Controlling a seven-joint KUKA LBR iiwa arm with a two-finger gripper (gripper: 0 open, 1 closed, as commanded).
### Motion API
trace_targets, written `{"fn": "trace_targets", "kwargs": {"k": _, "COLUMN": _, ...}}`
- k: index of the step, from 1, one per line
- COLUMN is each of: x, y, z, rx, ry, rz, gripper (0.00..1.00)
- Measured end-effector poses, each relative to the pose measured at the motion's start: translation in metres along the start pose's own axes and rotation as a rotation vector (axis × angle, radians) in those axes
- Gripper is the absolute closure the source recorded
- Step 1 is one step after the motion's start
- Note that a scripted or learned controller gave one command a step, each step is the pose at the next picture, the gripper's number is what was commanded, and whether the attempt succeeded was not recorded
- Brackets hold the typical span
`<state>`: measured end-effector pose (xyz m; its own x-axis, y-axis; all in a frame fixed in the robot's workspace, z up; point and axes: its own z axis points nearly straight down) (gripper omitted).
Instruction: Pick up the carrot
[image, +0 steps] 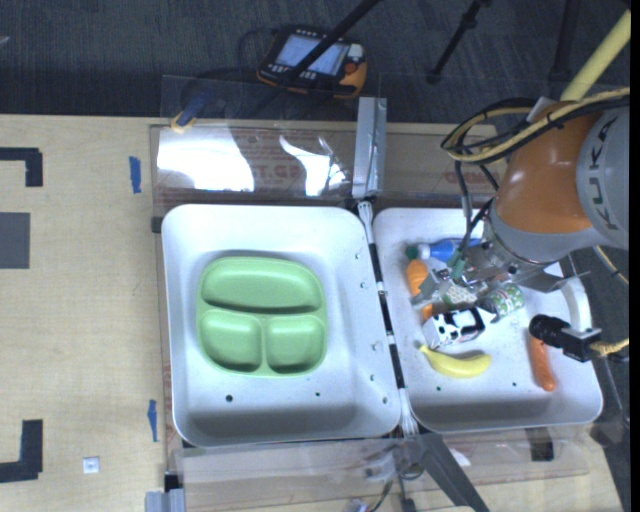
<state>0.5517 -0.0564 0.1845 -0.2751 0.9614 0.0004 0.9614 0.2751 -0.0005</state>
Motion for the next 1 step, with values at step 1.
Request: {"fn": "trace_targets", "kwargs": {"k": 1, "x": -0.0763, "y": 0.0543, "z": 0.0903, "rx": -0.018, "ry": -0.007, "rz": 0.118, "gripper": 0.0}}
